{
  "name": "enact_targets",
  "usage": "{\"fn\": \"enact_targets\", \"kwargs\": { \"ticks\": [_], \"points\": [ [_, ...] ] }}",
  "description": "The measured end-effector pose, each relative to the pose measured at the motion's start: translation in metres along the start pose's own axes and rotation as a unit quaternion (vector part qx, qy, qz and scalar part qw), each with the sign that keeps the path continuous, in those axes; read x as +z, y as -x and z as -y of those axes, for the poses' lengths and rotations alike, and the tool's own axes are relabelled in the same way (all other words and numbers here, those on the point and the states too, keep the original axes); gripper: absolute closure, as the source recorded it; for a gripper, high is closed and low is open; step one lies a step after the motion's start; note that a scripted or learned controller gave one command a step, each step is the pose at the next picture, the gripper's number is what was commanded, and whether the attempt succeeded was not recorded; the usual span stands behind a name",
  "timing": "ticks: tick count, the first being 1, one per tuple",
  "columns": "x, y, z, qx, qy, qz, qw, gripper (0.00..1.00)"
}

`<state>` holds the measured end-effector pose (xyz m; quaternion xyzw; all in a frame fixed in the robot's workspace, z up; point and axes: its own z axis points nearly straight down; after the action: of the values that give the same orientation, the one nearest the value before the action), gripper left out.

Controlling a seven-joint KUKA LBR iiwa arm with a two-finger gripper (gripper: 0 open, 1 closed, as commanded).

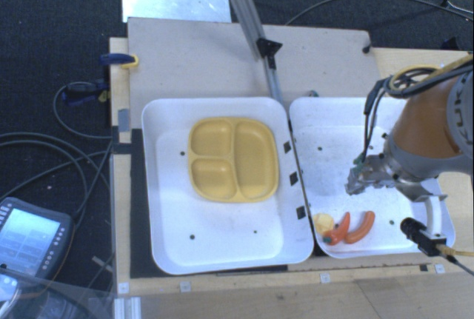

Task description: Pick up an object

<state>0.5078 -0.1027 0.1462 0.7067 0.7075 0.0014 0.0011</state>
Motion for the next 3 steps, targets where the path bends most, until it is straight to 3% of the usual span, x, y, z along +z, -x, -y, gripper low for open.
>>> {"fn": "enact_targets", "kwargs": {
  "ticks": [1,2,3],
  "points": [
    [-0.064,0.002,-0.003,-0.002,0.003,0.001,1.0000,1.00],
    [-0.105,0.002,-0.005,-0.002,0.002,0.001,1.0000,1.00],
    [-0.112,-0.051,-0.027,-0.005,0.000,-0.001,1.0000,1.00]
  ]
}}
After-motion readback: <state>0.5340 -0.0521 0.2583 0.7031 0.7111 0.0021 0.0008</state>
